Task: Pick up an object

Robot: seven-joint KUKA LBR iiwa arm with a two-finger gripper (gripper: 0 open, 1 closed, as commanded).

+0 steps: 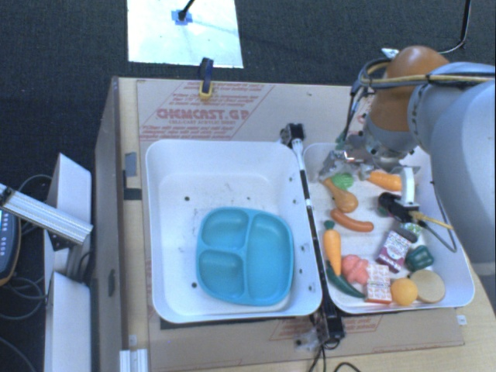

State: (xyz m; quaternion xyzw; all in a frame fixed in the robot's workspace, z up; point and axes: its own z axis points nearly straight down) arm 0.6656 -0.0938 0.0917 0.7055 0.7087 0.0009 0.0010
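My gripper [342,161] hangs low over the far left part of the right bin [465,273], below the arm's orange band [403,91]. Just beneath it lies a small green toy [343,182], and beside that an orange drumstick-shaped toy [346,201]. I cannot see whether the gripper touches either one. A red sausage [353,223] and a carrot [332,248] lie nearer the front. An orange piece [385,180] rests to the gripper's right, partly under the wrist.
The left bin [167,169] holds a blue divided plate [245,256]. The right bin is crowded: a red packet [395,246], green pepper [419,256], orange ball [403,291], beige disc [428,285], pink toy [355,268]. A ridge [306,200] divides the bins.
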